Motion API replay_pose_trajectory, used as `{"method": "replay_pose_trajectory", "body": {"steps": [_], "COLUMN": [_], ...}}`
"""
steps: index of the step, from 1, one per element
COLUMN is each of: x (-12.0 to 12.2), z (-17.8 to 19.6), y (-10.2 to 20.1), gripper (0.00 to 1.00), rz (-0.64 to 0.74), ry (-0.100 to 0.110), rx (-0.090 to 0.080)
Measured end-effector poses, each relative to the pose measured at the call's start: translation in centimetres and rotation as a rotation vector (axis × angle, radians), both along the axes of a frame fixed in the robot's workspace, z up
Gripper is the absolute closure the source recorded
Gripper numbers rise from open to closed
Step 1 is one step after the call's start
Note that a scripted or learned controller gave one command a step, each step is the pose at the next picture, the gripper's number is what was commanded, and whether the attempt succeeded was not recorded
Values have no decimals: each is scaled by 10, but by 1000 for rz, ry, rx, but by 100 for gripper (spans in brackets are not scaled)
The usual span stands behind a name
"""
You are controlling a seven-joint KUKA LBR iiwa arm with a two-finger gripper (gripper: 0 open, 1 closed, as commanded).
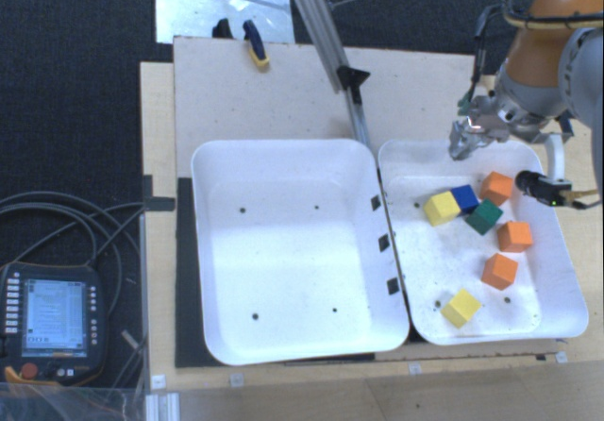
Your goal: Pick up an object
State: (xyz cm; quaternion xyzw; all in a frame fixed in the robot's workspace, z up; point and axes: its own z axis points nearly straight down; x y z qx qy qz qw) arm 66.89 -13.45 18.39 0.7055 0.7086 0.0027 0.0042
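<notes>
Nothing lifted yet; the pick is just beginning.
The hand (464, 141) is hovering above small coloured cubes lying below it; whether it is wide or narrow, I cannot tell.

Left bin (293, 249): floor bare, open from above.
Right bin (552, 311): blocks crowd its upper middle; near-left floor open.
Between bins: touching rims, dark clips.
Slanted metal pole (321, 23): crosses above left bin's far edge.

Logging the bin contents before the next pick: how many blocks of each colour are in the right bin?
Orange blocks: 3
Yellow blocks: 2
Blue block: 1
Green block: 1
Total: 7, all in the right bin.
</notes>
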Motion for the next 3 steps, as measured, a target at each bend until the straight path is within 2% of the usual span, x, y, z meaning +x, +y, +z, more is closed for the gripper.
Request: {"method": "replay_pose_trajectory", "body": {"steps": [2, 3], "x": [7, -2], "z": [101, 85], "y": [-4, 46], "gripper": [100, 100], "rz": [1, 5], "ry": [1, 8], "rx": [0, 3]}}
